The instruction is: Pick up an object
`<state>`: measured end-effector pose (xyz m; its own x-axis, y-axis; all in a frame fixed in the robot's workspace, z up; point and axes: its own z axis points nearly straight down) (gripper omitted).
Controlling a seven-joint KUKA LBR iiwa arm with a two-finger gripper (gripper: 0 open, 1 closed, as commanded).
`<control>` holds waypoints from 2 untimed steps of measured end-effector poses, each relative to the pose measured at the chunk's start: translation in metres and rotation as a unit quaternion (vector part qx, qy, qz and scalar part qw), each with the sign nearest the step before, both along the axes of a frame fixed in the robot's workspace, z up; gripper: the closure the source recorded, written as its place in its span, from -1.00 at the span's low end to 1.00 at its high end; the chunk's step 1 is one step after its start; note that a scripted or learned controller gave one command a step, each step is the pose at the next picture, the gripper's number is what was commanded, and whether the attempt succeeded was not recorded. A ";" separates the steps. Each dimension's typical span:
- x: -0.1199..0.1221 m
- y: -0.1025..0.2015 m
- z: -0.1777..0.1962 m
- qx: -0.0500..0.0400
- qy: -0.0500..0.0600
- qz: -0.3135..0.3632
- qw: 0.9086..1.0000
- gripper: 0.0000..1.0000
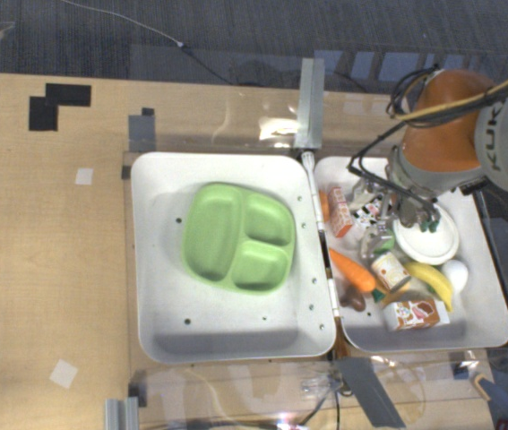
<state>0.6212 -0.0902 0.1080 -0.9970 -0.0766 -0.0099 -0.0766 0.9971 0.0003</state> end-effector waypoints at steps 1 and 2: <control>-0.041 0.004 -0.017 -0.001 -0.005 -0.066 0.998 -1.00; -0.035 0.005 -0.001 -0.001 -0.015 -0.063 0.998 1.00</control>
<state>0.5861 -0.0850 0.1066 -0.9979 0.0503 -0.0403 0.0504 0.9987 -0.0018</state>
